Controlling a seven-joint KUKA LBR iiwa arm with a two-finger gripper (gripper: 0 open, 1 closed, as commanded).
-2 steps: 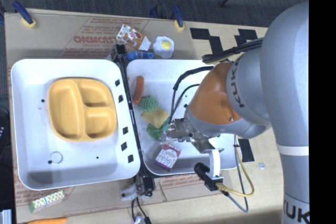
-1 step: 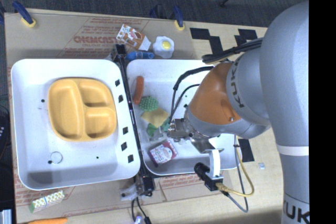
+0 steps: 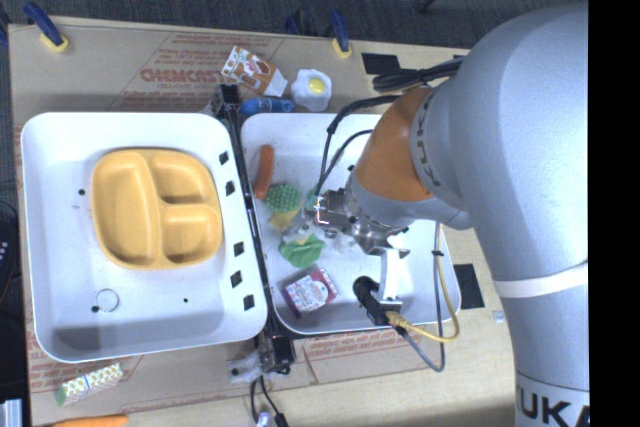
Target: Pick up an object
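Arm lowered into the right bin (image 3: 300, 130), among small objects.

The hand (image 3: 322, 215) is seen low over a green object (image 3: 302, 248), just beside a green-and-yellow corn piece (image 3: 284, 203); whether it is open or closed cannot be told. An orange carrot (image 3: 263, 170) and a red packet (image 3: 309, 292) are seen nearby. A yellow divided tray (image 3: 157, 207) is placed in the left bin (image 3: 50, 215).

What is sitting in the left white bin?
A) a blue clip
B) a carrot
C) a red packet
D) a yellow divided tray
D: the yellow divided tray lies in the left bin, while the orange carrot-like piece and the red packet lie in the right bin.
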